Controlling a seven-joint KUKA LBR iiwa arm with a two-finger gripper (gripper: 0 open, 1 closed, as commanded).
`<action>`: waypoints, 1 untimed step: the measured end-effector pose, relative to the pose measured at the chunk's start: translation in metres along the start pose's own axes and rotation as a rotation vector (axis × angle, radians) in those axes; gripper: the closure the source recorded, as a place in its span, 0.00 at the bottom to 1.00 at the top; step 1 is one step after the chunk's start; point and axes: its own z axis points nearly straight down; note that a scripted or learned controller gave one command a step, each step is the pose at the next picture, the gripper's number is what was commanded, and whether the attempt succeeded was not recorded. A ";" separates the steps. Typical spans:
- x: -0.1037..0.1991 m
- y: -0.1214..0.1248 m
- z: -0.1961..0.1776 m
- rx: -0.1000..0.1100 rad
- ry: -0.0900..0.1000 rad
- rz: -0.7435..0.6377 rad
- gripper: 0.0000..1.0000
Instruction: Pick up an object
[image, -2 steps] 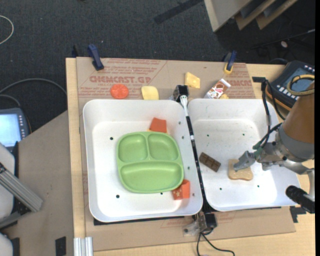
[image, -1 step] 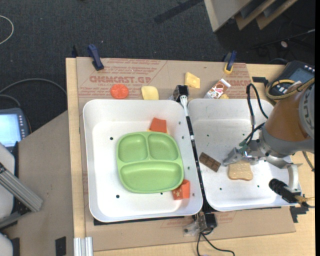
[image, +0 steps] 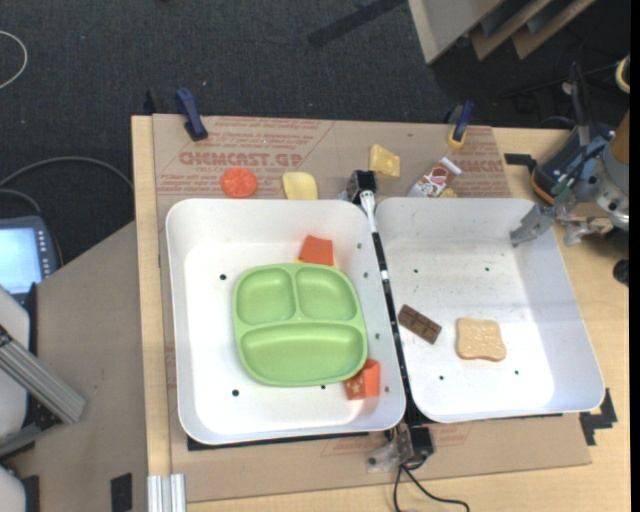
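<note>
1. The arm (image: 590, 170) enters from the right edge of the frame, upper right, with its grey body above the upper right corner of the right bin (image: 500, 395).
2. The tool (image: 528, 228) hangs over that bin's upper right corner; I cannot tell whether it is open or closed, and nothing shows in its grip.
3. In the right bin, a brown chocolate bar (image: 419, 324) lies near the left wall, toward the lower half.
4. Just right of it, apart from it, lies a tan slice of toast (image: 481, 340).
5. The left bin (image: 195, 330) holds a green divided plate (image: 298, 325) at its middle.
6. An orange block (image: 316, 250) sits just above the plate's upper edge.
7. A second orange block (image: 364, 380) sits at the plate's lower right corner, touching or nearly touching it.
8. On the desk (image: 240, 150) above the bins lie, from left to right, a round orange piece (image: 239, 182), a pale yellow piece (image: 299, 185), a yellow wedge (image: 384, 160) and a small red and white packet (image: 434, 181).
9. Two blue clamps (image: 190, 113) grip the board's upper edge, one at upper left and one at upper right.
</note>
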 end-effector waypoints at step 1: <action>0.012 -0.074 0.101 0.019 0.025 -0.003 0.00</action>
